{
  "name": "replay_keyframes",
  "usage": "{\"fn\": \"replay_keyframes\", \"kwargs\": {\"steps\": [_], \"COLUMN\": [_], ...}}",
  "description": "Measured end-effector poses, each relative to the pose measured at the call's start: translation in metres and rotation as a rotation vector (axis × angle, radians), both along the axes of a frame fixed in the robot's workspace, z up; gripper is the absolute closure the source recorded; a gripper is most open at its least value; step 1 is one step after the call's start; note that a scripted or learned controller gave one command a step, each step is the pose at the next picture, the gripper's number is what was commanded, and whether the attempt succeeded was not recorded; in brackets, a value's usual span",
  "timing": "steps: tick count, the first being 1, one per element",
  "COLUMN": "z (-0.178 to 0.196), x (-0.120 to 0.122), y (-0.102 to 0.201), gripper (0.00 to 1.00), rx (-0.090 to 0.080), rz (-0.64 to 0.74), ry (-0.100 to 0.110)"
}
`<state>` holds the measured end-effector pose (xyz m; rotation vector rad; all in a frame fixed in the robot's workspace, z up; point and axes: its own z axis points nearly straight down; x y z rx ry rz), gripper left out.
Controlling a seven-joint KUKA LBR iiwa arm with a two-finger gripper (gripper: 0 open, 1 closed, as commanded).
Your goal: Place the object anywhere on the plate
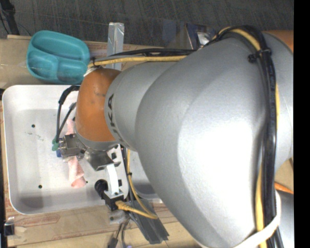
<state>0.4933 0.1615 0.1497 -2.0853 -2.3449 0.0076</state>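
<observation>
Two-finger gripper [72, 156] hanging low in shallow white left bin [20, 138], wrist hiding grip state — cannot tell. Pale pink soft object [76, 173] lying on bin floor just below, touching or not unclear. Teal divided plastic plate [58, 56] sitting beyond bin's far rim, bare. Placing seemingly not yet done.

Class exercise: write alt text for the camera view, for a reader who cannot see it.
A large grey robot arm with an orange band reaches down into a shallow white bin, its wrist just above a pink object on the bin floor. A teal divided plate sits beyond the bin's far edge.
</observation>
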Motion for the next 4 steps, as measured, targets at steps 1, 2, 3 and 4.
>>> {"fn": "replay_keyframes", "kwargs": {"steps": [1,2,3,4], "z": [0.042,-0.059,-0.058,0.028], "x": [-0.017,-0.005,-0.018,-0.017], "y": [-0.072,-0.014,0.045,0.021], "gripper": [1.00,1.00,1.00,1.00], "rx": [0.004,0.004,0.004,0.003], "rz": [0.621,0.777,0.683,1.001], "ry": [-0.001,-0.006,-0.004,-0.006]}}
